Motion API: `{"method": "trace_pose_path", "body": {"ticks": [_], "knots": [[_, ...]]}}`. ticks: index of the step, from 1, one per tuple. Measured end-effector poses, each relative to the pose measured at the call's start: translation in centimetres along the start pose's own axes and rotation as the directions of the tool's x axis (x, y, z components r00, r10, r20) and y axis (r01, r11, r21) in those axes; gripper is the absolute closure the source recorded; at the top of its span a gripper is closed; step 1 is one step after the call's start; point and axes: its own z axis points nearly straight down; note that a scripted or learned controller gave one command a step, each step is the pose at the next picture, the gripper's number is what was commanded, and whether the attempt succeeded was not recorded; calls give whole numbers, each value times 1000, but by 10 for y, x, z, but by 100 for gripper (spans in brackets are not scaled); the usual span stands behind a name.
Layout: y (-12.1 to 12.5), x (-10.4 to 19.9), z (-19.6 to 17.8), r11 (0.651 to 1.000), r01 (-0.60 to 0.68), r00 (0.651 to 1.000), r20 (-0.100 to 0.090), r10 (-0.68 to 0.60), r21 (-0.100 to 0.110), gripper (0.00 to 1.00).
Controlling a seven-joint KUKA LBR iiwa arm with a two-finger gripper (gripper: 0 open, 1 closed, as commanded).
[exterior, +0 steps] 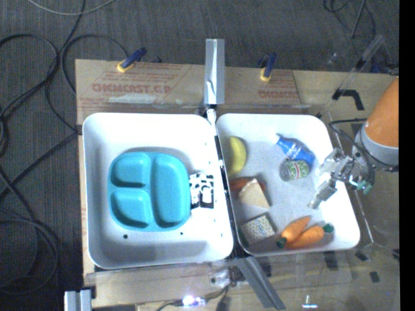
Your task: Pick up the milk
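1. The milk [201, 190] — a small black-and-white carton — is lying in the left bin [97, 141], tucked against that bin's right wall, touching or just beside the right edge of the blue divided tray [150, 190]. It is resting on the bin floor, so the pick is not yet made.

2. The gripper [329, 177] is hanging over the right edge of the right bin [311, 122], well apart from the milk, with the wall between the bins lying in the way. Its fingers [322, 193] are standing open, with nothing between them.

3. Nearest the gripper are sitting a green can [296, 170] and a blue bottle [293, 148]; toward that bin's near edge a carrot [302, 232] is lying, and a yellow fruit [237, 154], a bread slice [254, 194] and a sponge-like block [258, 228] are ranged along its left side.

4. As a judgement, the task is standing at its very start — the arm is needing to cross the whole right bin, line up over the carton, come down, close and lift. The tray crowding one side and the bin wall the other are looking likely to leave the fingers little room.
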Motion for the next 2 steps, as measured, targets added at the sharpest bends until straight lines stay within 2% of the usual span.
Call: {"method": "trace_pose_path", "body": {"ticks": [1, 2], "knots": [[-3, 7, 61, 992, 130, 991, 9, -130, 0, 0], [11, 48, 80, 998, -60, 998, 12, 60, -2, 0]]}}
